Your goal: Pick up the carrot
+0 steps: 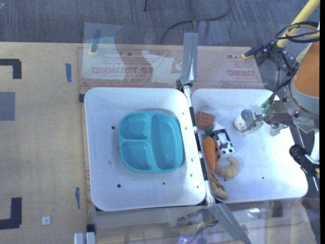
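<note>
Left bin (101,187): teal divided plate (151,142). Right bin (274,177): brown block (205,119), black-and-white toy (223,142), curved tan pastry (228,169), small grey-white object (245,120).

You get even, diffuse overhead light with a cool bluish cast. The right bin (264,172) glares almost to white, washing out its floor; the left bin (101,151) just beside it stays softer. Shadows are faint, a thin one hugging the blue tray (151,142). The picture is soft and grainy throughout, and the arm (307,80) at the right bin's far edge blurs most.
</note>
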Motion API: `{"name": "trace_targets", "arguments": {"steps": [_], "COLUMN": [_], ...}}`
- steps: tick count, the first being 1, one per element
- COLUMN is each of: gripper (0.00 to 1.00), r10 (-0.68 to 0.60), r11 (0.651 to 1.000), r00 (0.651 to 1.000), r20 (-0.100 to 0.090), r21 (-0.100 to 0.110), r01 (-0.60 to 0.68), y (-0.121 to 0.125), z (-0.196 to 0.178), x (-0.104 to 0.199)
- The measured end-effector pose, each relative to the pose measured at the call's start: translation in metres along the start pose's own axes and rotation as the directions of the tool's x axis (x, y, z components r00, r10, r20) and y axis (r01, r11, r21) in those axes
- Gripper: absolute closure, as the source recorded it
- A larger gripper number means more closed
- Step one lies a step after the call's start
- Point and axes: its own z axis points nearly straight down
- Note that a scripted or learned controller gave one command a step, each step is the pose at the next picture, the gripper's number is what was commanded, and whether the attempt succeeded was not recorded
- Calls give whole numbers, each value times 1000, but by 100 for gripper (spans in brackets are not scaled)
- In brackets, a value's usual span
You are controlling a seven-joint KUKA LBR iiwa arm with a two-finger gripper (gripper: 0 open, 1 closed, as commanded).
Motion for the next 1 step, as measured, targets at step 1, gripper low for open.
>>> {"name": "trace_targets", "arguments": {"steps": [1], "gripper": [0], "r10": [-43], "r11": [999], "r00": [999], "r20": [-1], "r21": [1], "r01": [43], "y": [34], "z": [137], "x": [10]}}
